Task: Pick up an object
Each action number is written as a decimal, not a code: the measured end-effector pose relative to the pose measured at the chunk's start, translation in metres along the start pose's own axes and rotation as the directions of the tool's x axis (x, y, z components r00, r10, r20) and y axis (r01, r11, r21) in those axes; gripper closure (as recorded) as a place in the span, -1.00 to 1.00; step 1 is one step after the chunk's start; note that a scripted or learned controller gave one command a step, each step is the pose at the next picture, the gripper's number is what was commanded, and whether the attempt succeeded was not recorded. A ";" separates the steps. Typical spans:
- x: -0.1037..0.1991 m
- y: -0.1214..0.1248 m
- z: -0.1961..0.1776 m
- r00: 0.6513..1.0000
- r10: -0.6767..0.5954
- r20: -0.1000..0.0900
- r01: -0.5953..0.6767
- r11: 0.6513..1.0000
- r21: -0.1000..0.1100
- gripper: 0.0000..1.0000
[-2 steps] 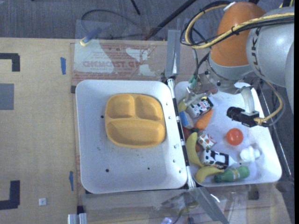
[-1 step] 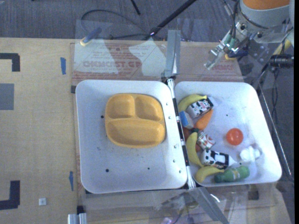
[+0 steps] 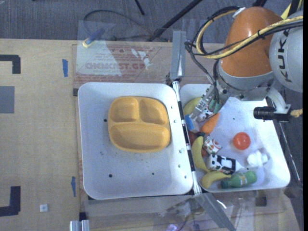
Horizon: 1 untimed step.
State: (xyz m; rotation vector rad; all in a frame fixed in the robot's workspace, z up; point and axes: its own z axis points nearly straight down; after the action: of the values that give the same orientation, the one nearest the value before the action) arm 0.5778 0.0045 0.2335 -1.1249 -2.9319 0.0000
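Reaching down into the right bin, the gripper sits at that bin's upper-left corner, above a cluster of toys; whether it is open, closed or gripping anything cannot be determined, because the wrist hides it. Directly beneath and beside it lie an orange carrot-like piece, a yellow banana and a small blue item against the divider. Further out in the same bin: a red-orange ball, a black-and-white cow figure, a second banana, a green bottle and a white piece. The left bin carries a yellow three-compartment plate (upright, near centre). Above the gripper, the arm shows its orange band; grey casing at right reads "KU". A clear sheet behind the left bin bears faded red lettering, not legible.
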 end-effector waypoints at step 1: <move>0.000 0.120 -0.002 0.995 0.099 0.002 -0.099 0.995 -0.001 1.00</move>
State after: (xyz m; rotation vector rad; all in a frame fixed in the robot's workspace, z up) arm 0.6582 0.0931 0.2352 -1.2698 -2.8746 -0.0005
